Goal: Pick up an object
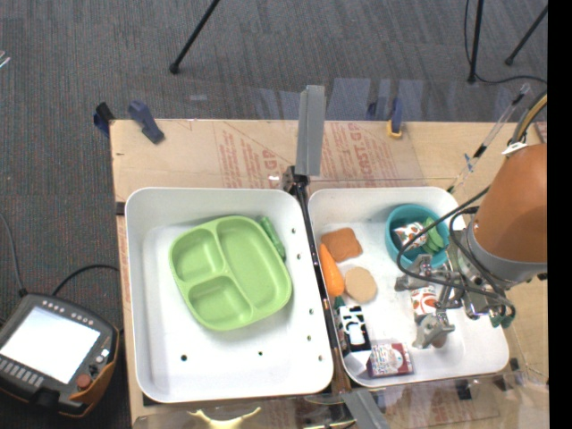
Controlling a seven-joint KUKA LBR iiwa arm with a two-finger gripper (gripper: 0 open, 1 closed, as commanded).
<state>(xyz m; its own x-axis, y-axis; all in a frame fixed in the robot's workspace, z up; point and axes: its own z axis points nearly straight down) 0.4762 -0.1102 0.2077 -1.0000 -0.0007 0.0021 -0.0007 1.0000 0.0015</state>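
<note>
Two bins on your bench: the left bin point(152, 365) has a green tray point(231, 271) with three compartments, lying flat and turned at a slant. The right bin point(483, 356) carries all the small stuff.

In the right bin you have a teal bowl point(404, 220) near the back with small items in it, partly behind cables. Left of it, a brown square point(342, 244), an orange carrot point(332, 273) along the left wall, and a tan disc point(361, 284) just beside the carrot. Toward the front, a black-and-white item point(355, 327) and a dark red packet point(390, 358) at the front wall.

Your arm point(518, 208) comes in from the right, orange band over the bin's right side. The gripper point(435, 329) hangs low over the right half of the bin, between the bowl and the packet. A red-and-white can point(424, 300) sits right at the wrist hardware, close to touching it. Can't tell how far the pincer is spread, or whether the can or anything else is between its tips; cables and grey metal blur together there.
</note>
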